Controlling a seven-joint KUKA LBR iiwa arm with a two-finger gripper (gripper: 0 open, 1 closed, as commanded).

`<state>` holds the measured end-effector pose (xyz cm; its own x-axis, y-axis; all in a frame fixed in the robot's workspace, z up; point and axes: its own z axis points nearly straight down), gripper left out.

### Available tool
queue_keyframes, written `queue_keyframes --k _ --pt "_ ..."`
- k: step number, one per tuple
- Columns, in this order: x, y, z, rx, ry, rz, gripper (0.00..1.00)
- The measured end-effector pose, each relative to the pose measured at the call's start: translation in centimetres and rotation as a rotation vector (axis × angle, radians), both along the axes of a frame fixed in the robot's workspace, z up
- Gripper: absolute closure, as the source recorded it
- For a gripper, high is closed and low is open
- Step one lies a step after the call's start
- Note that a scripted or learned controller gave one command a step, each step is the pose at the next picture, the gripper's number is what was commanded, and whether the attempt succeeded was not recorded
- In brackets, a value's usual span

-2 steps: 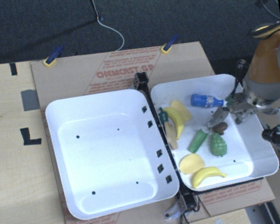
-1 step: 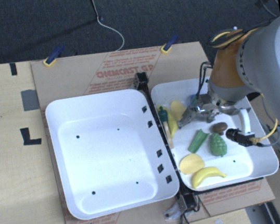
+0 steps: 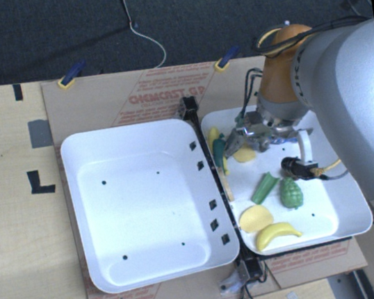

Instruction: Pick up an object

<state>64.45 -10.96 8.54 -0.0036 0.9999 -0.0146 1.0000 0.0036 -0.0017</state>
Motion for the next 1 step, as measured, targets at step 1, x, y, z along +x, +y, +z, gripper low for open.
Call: queue_keyframes --k 1 --pt "-0.05 0.19 0.95 0.009 -0.001 -0.004 1.00"
